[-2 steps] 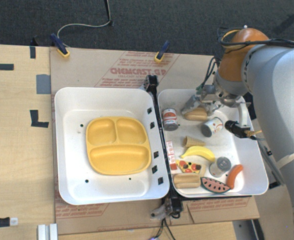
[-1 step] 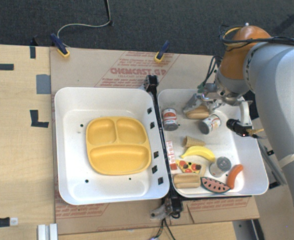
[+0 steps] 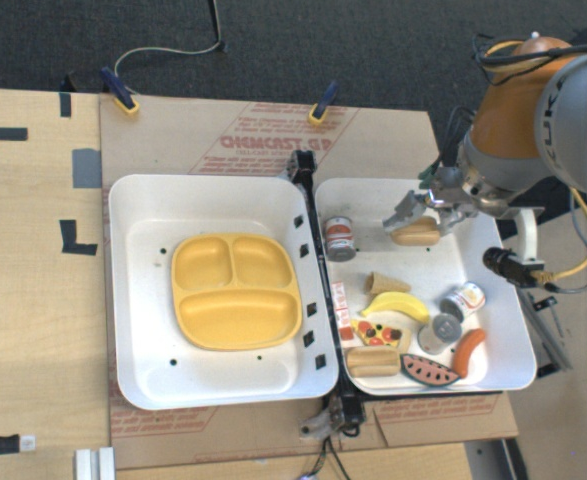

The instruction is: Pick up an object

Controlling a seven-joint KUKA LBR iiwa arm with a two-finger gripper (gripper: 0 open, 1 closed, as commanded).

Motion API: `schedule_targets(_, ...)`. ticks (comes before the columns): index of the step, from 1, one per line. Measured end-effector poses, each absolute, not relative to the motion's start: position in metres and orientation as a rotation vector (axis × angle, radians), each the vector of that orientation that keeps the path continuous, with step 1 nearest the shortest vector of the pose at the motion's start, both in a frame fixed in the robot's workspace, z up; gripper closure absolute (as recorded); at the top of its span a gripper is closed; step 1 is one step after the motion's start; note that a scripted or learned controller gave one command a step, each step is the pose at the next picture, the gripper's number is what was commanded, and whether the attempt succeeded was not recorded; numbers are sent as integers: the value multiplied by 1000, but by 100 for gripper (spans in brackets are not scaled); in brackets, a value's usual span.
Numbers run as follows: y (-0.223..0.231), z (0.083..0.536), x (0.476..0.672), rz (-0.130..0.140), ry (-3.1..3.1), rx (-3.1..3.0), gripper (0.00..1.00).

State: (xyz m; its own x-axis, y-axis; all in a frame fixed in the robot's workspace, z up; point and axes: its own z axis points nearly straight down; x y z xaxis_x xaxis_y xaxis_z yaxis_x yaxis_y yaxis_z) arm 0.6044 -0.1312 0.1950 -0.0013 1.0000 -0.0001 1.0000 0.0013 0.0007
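Note:
My gripper [image 3: 425, 215] hangs low over the back of the right bin [image 3: 513, 368], fingers spread open. A tan bread roll [image 3: 416, 235] lies on the bin floor just under and in front of the fingertips; I cannot tell whether they touch it. Left of it stands a small can with a red label [image 3: 339, 238]. Nearer the front lie a tan wedge [image 3: 381, 282], a banana [image 3: 398, 306], a pizza slice [image 3: 376, 333], a long bun [image 3: 371, 361], a watermelon slice [image 3: 423, 369], a red sausage [image 3: 468, 351] and a silver tin [image 3: 463, 298].
The left bin [image 3: 133, 268] holds a yellow divided plate [image 3: 237, 290]. Black clips run along the wall between the bins [image 3: 309, 268]. The arm's orange band [image 3: 518, 118] and a black cable fitting [image 3: 513, 264] overhang the right bin's far right side.

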Motion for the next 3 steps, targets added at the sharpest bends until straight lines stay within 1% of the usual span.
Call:
schedule_targets(1, -94, 222, 592, 0, 2225, 2219, 100)
schedule_targets(2, -86, 234, 576, 0, 2225, 2221, 100)
schedule_targets(3, -92, 234, 573, 0, 2225, 2220, 100)
